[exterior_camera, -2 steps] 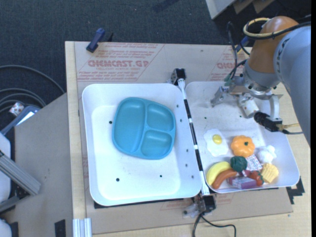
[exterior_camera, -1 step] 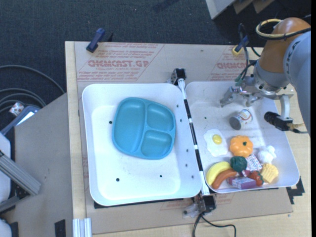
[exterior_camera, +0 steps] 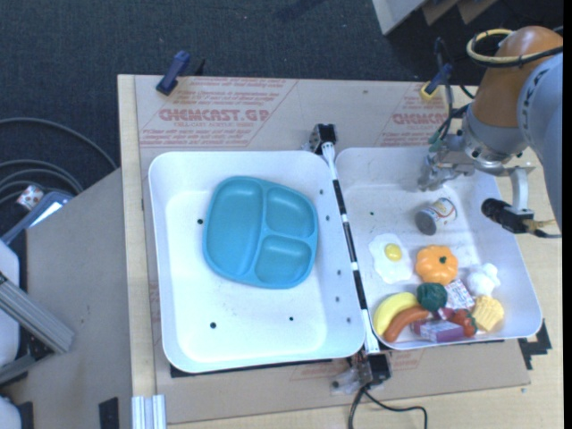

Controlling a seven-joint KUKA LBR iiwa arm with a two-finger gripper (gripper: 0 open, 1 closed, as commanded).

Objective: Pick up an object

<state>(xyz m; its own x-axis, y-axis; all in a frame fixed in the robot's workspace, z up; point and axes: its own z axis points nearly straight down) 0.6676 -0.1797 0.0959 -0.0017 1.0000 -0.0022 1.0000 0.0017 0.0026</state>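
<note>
Down below us we see a brown bench (exterior_camera: pixel 268 105) with red words printed on it, and two white bins sit on it side by side. The left bin (exterior_camera: pixel 179 329) has a blue plate (exterior_camera: pixel 261 232) with three parts lying in its middle. The right bin (exterior_camera: pixel 518 275) has play food in it. A small can (exterior_camera: pixel 435 215) lies on its side near the middle of this bin. A fried egg (exterior_camera: pixel 390 254) is by the bin's left edge, and an orange pumpkin (exterior_camera: pixel 436 263) sits just beside it. A yellow banana (exterior_camera: pixel 393 311), a hot dog (exterior_camera: pixel 407 322), a green broccoli (exterior_camera: pixel 432 295), a piece of corn (exterior_camera: pixel 488 313) and some other small toys are piled near the bin's front edge. The grey arm with its orange band (exterior_camera: pixel 505 88) comes in over the bin's far right corner. Our gripper (exterior_camera: pixel 438 172) hangs near the bin's back edge, close to the can but not touching it. We cannot tell how the gripper is set, and we see nothing in it. Blue clips (exterior_camera: pixel 172 72) hold the bench's back edge. Dark carpet (exterior_camera: pixel 80 25) covers the floor, and black cables (exterior_camera: pixel 45 168) curl on the left.
</note>
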